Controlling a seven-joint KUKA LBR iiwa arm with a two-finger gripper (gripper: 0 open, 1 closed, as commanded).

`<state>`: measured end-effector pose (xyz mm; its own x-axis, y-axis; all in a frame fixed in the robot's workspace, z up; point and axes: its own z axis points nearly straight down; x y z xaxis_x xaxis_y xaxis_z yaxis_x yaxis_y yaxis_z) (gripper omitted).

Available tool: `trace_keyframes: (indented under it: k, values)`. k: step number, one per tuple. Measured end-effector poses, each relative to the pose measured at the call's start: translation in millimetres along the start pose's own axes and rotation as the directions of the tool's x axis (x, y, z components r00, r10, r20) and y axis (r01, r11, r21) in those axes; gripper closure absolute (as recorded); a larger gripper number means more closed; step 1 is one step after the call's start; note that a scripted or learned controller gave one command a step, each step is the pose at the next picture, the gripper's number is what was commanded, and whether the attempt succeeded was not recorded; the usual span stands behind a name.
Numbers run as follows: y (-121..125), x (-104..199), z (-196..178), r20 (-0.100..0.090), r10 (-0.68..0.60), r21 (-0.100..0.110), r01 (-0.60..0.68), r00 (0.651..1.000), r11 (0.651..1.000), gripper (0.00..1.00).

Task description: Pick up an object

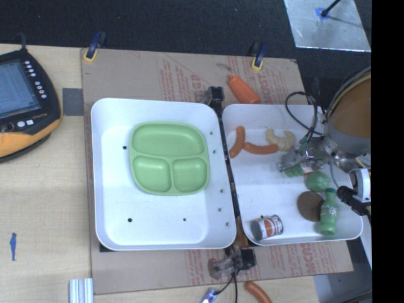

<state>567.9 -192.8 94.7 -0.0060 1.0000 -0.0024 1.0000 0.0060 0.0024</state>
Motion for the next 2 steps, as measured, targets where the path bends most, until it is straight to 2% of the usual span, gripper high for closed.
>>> trace_keyframes:
  k: [1, 2]
  values:
    - [0.8, -1.1, -11.4, 0.001, -0.002, -0.001, 0.002, 1.000, 1.000, 1.00]
    - [44.3, -20.3, -117.2, -0.001, 0.002, 0.003, -0.002, 1.000, 1.000, 1.00]
